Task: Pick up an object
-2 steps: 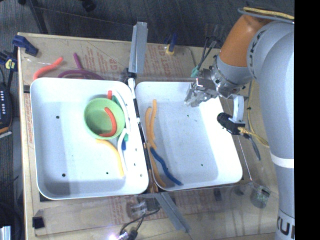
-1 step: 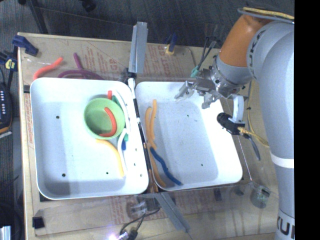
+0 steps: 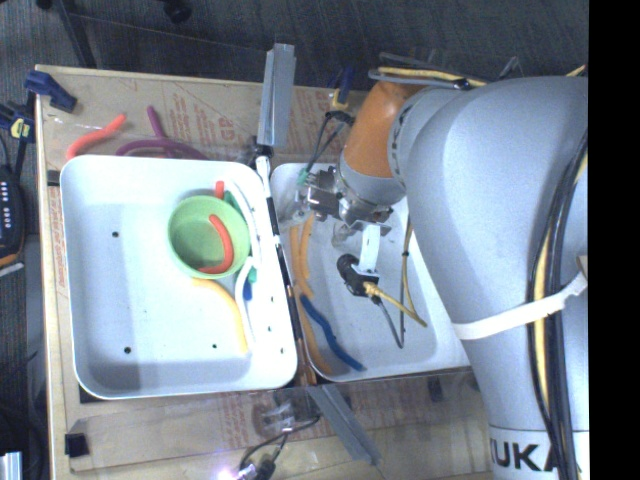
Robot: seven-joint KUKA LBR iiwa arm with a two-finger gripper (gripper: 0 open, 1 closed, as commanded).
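Jaws over right bin, state unclear; blue strip lies diagonal, upper-left to lower-right.

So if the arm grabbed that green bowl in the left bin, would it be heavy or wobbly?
Probably light: the green bowl looks like thin plastic. It seems stiff rather than floppy, since it holds its round shape. Its smooth, curved rim could slip out of a pinch, and it might tip, spilling the red piece lying inside it.

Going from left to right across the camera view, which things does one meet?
orange tool on the bench → green bowl in the left bin → blue strip in the right bin → grey arm
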